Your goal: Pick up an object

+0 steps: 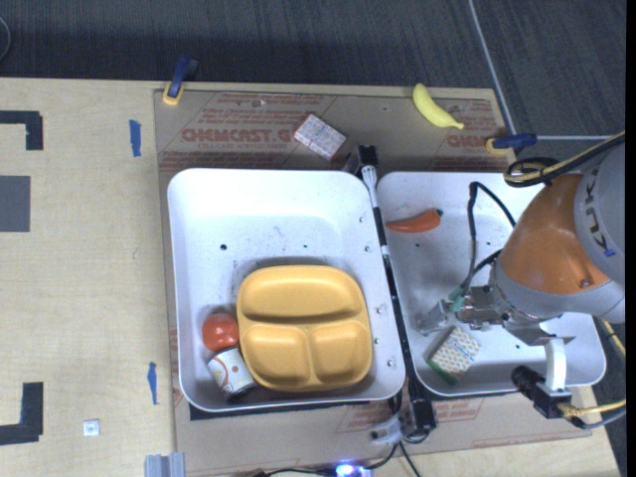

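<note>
While the arm [556,251] reaches in from the right over the right bin [586,366], its claw [449,313] hangs low near that bin's middle; whether it is spread or closed cannot be told, and nothing is seen held in it.

Right bin: speckled sponge with green edge [454,351] just below the claw; orange carrot [414,222] near the far left corner.

Left bin [258,202]: yellow compartment tray [302,324]; red-orange ball [220,330] and small white-and-orange cup [230,369] at the tray's left.

Counter beyond the bins: yellow banana [436,107]; small patterned card [319,135].
</note>
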Controlling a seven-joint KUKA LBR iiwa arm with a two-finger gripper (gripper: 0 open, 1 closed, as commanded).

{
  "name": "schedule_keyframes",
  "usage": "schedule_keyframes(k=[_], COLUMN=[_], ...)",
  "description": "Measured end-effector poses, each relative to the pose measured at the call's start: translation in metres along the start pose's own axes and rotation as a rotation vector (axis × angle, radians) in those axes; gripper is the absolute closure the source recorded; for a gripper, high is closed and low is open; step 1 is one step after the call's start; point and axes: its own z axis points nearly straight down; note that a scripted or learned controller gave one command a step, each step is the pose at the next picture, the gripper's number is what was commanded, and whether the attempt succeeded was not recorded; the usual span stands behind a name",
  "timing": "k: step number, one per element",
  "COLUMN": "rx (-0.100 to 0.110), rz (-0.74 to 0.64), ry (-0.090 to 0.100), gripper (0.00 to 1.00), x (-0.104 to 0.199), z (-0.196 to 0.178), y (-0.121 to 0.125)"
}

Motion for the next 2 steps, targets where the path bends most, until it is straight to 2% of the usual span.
schedule_keyframes(k=[2], rx=[0.0], rz=[0.001], ry=[-0.001], gripper=[0.0], x=[0.0004], z=[0.0], y=[-0.0001])
